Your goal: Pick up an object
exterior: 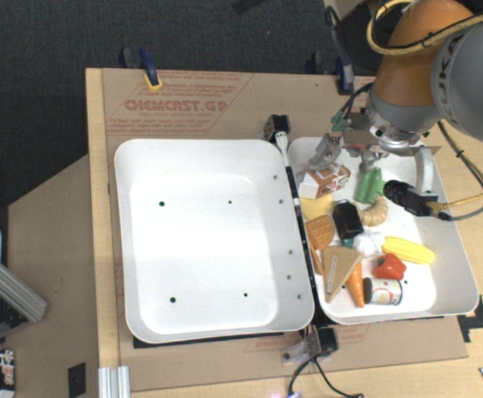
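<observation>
Hovering over the far end of the right bin

Reaching in from the right, the arm [441,48] hangs over the far part of the right bin [453,284]; the gripper [351,149] sits low under the wrist, among the nearest pieces; whether it is wide or narrow I cannot tell, and nothing shows clearly held in it. No single thing is named by the task; the likeliest candidates lie just beneath and toward the camera from the gripper; a red-and-white carton [329,177] just to its left, a green piece [368,185] just to its right, its long axis running from the far side toward the camera. The rest lie further toward the camera; a black block [347,220], a yellow banana [407,250], a carrot [355,288], a red piece [389,267]; they are packed close, several touching. The left bin [134,172] lies well apart to the left. My guess is that a short drop onto the carton or the green piece comes next; crowding is the risk.
</observation>
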